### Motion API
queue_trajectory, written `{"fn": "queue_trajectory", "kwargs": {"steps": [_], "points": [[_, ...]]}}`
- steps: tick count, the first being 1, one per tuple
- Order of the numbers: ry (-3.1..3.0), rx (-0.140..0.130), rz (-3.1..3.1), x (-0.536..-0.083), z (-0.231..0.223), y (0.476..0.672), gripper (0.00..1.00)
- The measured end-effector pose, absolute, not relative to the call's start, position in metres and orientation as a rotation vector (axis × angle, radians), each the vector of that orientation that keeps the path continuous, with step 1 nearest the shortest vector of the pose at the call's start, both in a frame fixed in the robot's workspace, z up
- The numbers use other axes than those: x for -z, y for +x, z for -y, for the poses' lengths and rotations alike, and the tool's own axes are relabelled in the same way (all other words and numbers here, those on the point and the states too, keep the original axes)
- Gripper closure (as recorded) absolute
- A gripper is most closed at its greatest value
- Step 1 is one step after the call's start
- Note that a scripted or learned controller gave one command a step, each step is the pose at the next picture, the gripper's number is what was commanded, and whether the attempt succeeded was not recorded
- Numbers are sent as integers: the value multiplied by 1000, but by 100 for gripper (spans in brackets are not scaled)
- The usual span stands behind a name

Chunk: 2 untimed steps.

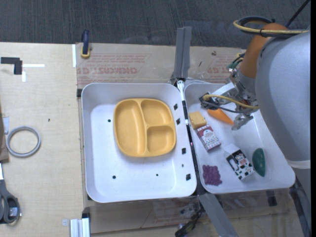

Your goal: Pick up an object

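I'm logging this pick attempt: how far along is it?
Done: the gripper is down in the right bin, beside the orange carrot-like piece. In hand: nothing visibly lifted. Left: grasp and raise one item; the yellow block, red carton and green piece lie on the floor.

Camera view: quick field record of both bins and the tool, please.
left bin: yellow divided plate
right bin: yellow block, orange carrot, red-and-white carton, black-and-white carton, green object, purple grapes
tool: over the right bin's far end, beside the carrot; nothing visibly held
bench left of bins: grey ring
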<state>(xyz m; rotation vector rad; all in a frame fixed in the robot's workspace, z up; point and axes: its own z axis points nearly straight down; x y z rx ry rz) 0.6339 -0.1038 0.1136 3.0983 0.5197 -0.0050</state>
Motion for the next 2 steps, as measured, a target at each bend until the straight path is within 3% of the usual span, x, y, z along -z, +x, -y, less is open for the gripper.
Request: {"fn": "queue_trajectory", "kwargs": {"steps": [2], "points": [[3126, 7, -326, -91, 95, 641, 0]]}}
